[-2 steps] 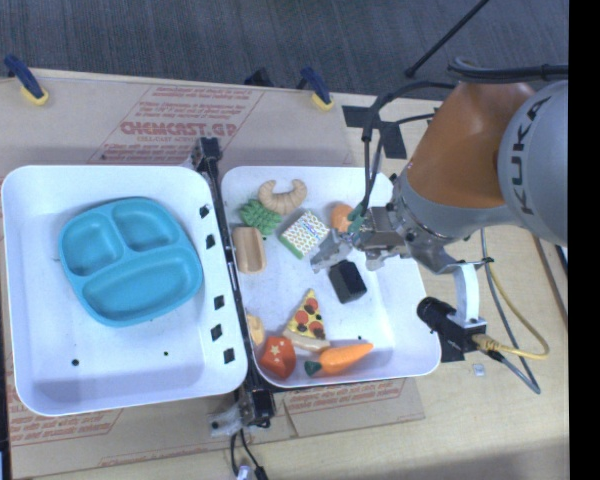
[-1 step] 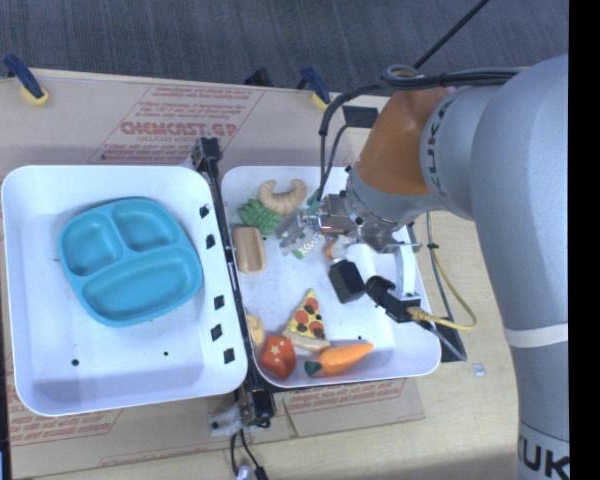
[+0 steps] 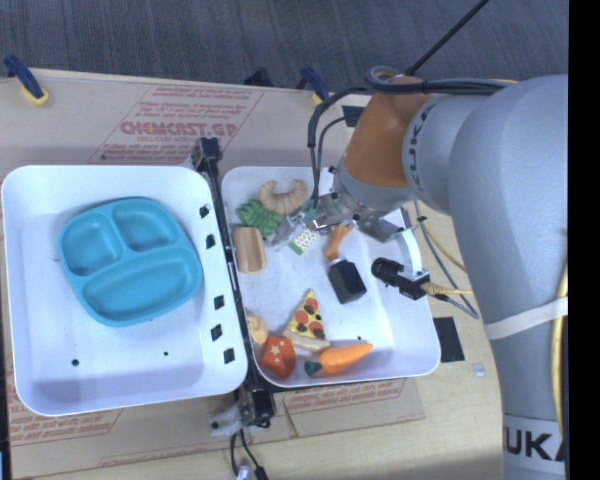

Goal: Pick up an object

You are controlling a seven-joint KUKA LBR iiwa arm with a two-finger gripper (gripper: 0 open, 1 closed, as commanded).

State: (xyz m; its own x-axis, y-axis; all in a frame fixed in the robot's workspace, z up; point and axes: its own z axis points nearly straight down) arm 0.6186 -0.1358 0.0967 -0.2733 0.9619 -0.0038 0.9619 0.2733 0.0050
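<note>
Grey arm: reaches in from the right, orange band above the wrist.
Claw (image 3: 325,218): low over the right bin's (image 3: 412,340) far side — open or closed, cannot tell.
Small orange piece (image 3: 337,240): touching or just beside the claw.
Black block (image 3: 347,280): just below it.
Left bin (image 3: 30,368): blue divided plate (image 3: 130,260).

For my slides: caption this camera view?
Arm reaches over right bin of toy food; blue tray sits in left bin.
</note>
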